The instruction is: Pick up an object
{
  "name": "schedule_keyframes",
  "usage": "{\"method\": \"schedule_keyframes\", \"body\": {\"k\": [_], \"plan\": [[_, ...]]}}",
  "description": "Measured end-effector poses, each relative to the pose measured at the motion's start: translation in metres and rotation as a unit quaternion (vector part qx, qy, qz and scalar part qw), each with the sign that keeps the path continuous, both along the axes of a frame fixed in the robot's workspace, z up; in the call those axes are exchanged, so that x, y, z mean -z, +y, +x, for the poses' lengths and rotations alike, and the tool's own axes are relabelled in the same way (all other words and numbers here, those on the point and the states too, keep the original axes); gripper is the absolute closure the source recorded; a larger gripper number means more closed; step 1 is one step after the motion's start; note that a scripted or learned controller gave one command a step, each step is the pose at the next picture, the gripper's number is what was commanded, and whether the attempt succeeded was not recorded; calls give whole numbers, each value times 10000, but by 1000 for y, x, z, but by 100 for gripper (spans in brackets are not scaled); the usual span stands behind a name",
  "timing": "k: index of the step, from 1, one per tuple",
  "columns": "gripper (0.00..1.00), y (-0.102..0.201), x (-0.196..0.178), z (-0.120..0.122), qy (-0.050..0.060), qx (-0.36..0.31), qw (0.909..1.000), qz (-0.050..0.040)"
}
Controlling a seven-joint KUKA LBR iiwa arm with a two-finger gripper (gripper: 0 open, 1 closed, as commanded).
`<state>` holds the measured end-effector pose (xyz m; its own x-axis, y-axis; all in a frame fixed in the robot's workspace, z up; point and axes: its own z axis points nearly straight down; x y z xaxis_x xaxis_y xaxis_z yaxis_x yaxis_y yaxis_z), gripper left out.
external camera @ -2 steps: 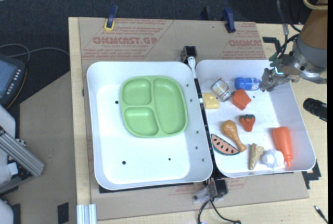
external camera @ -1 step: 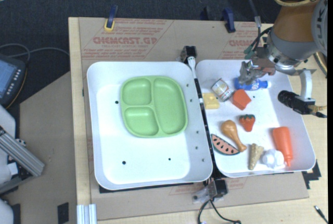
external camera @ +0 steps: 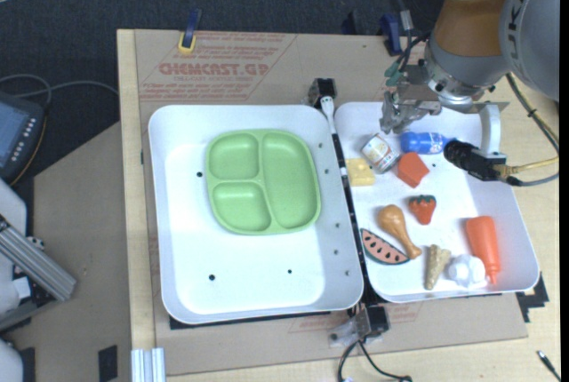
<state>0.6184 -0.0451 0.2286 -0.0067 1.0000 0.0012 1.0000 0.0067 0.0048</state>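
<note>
Camera view: the grey arm's gripper [external camera: 397, 115] hangs over the rear of the right shallow white bin [external camera: 520, 234], just above a small silver can [external camera: 380, 152] and a blue bottle [external camera: 421, 141]; whether the jaws are spread or pressed together cannot be told. Nothing appears lifted. All of the picking seems left, with red block [external camera: 412, 169], strawberry [external camera: 423, 208], drumstick [external camera: 398, 229] and orange carrot [external camera: 483, 247] lying in that bin, and the left bin [external camera: 178, 265] bearing a green divided plate [external camera: 263, 181].

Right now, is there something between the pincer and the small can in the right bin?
Nothing visible stands between them. The pincer hangs just above and behind the small can, which lies near the right bin's upper left corner. The blue bottle and the yellow cheese piece lie beside the can, not over it.
</note>
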Motion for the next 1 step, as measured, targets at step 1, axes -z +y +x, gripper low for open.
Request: {"method": "schedule_keyframes", "body": {"k": [1], "plan": [[100,-23,9,-5,36,45,10000,-8]]}}
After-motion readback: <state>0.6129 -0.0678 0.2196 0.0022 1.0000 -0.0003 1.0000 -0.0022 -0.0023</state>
